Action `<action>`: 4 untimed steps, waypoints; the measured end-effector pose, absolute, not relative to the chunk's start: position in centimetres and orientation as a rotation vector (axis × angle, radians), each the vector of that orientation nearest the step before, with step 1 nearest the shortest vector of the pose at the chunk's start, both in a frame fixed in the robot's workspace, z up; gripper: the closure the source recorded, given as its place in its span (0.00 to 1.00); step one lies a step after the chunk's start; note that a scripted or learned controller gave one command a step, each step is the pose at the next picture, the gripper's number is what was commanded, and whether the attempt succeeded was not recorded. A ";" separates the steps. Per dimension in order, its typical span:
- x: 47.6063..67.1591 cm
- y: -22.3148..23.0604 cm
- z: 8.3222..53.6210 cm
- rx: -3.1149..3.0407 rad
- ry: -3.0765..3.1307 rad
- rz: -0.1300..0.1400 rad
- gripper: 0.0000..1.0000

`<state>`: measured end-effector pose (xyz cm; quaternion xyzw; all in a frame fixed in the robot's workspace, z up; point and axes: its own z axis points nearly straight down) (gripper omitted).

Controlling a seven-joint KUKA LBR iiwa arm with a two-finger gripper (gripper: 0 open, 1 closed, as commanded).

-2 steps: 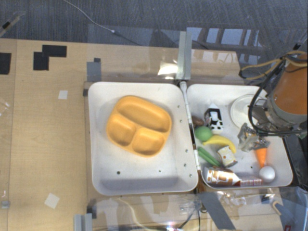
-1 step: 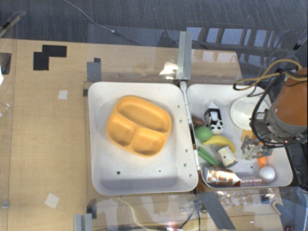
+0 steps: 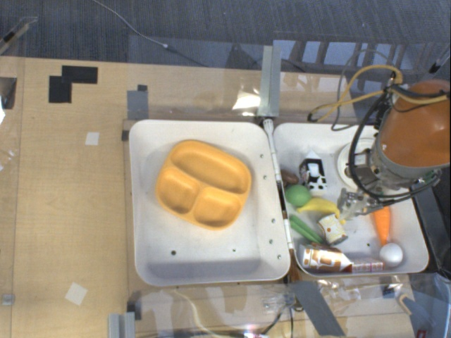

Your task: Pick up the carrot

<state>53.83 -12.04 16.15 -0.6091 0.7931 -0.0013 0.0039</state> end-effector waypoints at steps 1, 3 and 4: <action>51.9 -16.0 10.2 -1.957 2.456 0.004 1.00; 51.0 -14.6 13.3 -1.831 2.550 0.003 1.00; 49.3 -11.4 20.2 -1.639 2.670 -0.007 1.00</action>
